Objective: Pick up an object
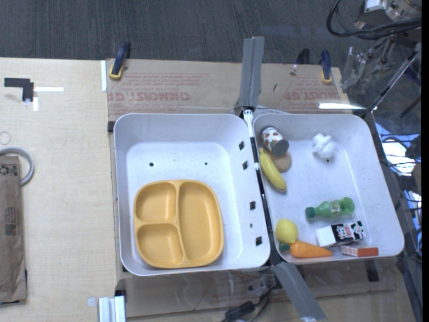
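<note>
Two shallow white bins sit side by side on the counter [60,180]. The left bin [167,133] carries a yellow divided plate [179,223] at its near left. The right bin [365,180] holds the candidate objects: a small printed can [274,141] lying at the far left, a banana [272,170] just near of it and touching a brown disc [283,162], a white crumpled item [324,145] toward the far right, a green bottle [330,209] lying on its side, a lemon [287,231], a carrot [310,250] against the near wall, and a small black-and-white carton [342,233] with a flat red packet [359,251] beside it.

The arm's end assembly [392,5] hangs at the far right corner, outside both bins and well apart from every object; whether its fingers are open or closed cannot be told. The step in hand is judged to be the approach, with no grasp yet made. The next move calls for travel over the right bin and a descent onto one isolated object. The white item and the bottle stand free; the carrot, carton and packet crowd the near wall, and the banana adjoins the central divider [258,180].
</note>
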`<action>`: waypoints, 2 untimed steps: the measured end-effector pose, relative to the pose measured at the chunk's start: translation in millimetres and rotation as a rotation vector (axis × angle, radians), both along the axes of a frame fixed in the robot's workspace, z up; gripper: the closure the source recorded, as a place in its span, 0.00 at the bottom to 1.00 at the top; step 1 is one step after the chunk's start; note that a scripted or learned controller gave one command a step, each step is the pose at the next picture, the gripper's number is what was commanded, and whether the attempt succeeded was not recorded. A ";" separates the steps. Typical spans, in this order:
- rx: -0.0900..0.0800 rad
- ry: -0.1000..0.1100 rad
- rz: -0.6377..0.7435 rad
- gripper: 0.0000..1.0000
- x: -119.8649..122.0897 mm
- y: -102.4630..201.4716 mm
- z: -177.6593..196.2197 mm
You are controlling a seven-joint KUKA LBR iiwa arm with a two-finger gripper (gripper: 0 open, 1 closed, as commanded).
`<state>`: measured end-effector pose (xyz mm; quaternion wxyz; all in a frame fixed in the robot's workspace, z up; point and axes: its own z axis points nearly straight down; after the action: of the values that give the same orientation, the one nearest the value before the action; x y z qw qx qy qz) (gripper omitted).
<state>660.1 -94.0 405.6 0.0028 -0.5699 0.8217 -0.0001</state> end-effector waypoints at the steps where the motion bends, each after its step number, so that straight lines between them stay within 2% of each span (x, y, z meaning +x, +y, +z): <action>1: 0.000 0.002 0.446 1.00 -0.3 -4.9 -14.7; 2: 0.003 -0.002 0.441 1.00 0.9 -4.6 -5.6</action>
<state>661.1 -98.6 400.0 0.0046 -0.7358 0.6771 0.0012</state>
